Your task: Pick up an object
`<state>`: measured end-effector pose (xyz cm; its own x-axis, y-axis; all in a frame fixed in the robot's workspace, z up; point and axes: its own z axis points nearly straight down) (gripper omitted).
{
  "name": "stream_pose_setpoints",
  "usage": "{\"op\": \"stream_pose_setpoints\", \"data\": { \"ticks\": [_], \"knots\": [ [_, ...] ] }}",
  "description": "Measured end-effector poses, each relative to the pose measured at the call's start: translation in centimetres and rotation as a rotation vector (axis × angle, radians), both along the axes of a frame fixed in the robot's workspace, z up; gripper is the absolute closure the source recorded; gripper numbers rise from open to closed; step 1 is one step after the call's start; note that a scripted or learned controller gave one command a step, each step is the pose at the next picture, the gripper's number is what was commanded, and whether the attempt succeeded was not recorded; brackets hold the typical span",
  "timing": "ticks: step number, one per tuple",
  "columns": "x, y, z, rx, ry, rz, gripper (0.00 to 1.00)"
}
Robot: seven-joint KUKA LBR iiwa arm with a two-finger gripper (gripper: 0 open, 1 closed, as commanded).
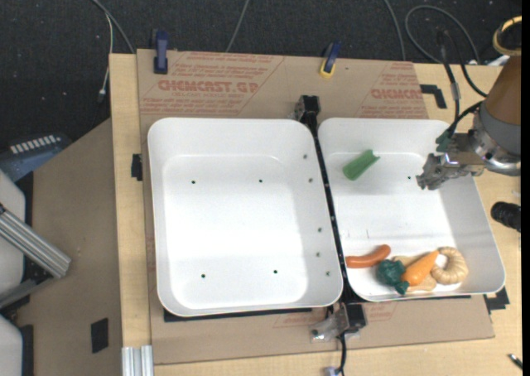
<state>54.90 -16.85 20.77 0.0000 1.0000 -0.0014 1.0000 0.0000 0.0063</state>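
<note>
Where the arm (503,113) reaches in from the right, its grey wrist bends low over the right bin's (464,200) right wall, with the orange band above it at the frame's edge. The pincer (431,174) points left and slightly down over the bin's upper right part, close above the white floor. Its tips are small and dark, and whether they are spread or closed cannot be told; nothing shows between them.

Left of the pincer, apart from it, a green block (361,164) lies tilted on the bin floor, with bare floor between the two. Below the pincer, well apart, a cluster lies along the bin's near wall: a red sausage (367,257), a dark green piece (392,275) beside it, a carrot (420,268) touching that piece, and a tan pastry (450,267) at the right end. Farther left sits the left bin (240,291), its wall touching the right bin's. Behind both, a cardboard sheet (215,84) is held by a blue clamp (160,50) and a yellow clamp (330,60).
</note>
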Motion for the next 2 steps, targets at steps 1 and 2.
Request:
{"op": "stream_pose_setpoints", "data": {
  "ticks": [1,2],
  "knots": [
    [0.0,0.0,0.1,0.001,0.005,0.000,1.00],
    [1.3,5.4,-0.7,0.003,0.006,0.005,1.00]
  ]
}}
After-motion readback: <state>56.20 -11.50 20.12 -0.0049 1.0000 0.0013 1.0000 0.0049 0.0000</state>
